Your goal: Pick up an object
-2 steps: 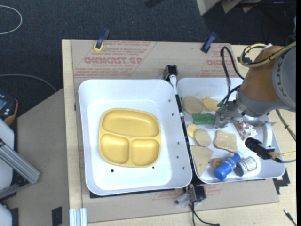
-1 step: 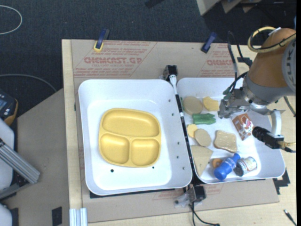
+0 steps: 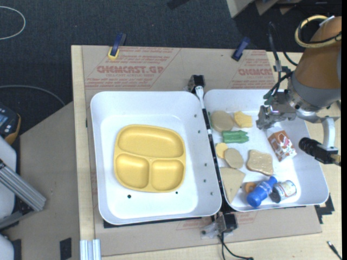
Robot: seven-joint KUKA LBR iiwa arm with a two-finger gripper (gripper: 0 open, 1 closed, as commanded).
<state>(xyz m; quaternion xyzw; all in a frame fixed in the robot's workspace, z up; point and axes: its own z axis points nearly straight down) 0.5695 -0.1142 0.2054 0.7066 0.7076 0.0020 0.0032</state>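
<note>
Toy food (image 3: pixel 255 161) under hovering tool (image 3: pixel 265 118)

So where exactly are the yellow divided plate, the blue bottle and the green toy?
yellow divided plate (image 3: pixel 149 157): camera view, on the ridge where its three compartments meet.
blue bottle (image 3: pixel 261 193): camera view, middle of its blue body.
green toy (image 3: pixel 235 136): camera view, middle of its length.

Bench (image 3: pixel 162 64) w/ brown printed board top. On it: 2 white bins side by side, left bin (image 3: pixel 103 145), right bin (image 3: pixel 314 183); clamps at far edge.
</note>
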